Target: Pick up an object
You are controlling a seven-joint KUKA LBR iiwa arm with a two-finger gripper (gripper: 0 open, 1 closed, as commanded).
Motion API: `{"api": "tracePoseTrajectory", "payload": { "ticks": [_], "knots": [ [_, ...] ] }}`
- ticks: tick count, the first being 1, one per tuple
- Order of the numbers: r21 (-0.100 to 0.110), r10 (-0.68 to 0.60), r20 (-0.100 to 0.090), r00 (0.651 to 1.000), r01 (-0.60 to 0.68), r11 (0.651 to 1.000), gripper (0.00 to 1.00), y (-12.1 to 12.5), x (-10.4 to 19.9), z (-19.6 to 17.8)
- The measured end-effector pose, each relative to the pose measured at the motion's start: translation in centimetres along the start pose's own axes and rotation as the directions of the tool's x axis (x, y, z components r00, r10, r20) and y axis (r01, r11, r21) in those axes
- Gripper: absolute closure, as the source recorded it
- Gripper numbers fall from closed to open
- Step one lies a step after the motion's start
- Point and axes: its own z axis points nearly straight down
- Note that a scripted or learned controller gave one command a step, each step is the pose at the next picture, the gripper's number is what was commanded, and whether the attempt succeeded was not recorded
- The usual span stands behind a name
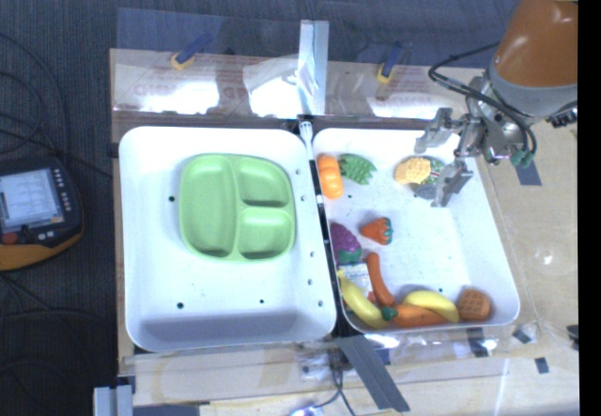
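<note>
One end effector [449, 161] seen low over right bin [488, 245], fingers spread, nothing gripped between them. Yellow corn toy [413, 170] lies just beside left fingertip, near bin's far wall. For clean pick, fingers to be centred astride corn before closing; descent kept clear of bin rim. Green divided tray [237, 206] sits in left bin [150, 311], well apart.
</note>
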Motion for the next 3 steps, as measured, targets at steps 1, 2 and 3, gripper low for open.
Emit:
{"api": "tracePoseTrajectory", "payload": {
  "ticks": [1, 2, 3],
  "knots": [
    [-0.005, -0.110, -0.011, 0.994, 0.110, 0.994, 0.00, 2.7, 3.1, 11.3],
    [0.004, -0.017, 0.013, 1.000, 0.017, 1.000, 0.00, 4.3, 6.0, 16.4],
    [-0.002, 0.234, 0.017, 0.972, -0.234, 0.972, 0.00, 4.9, 6.9, 16.4]
  ]
}}
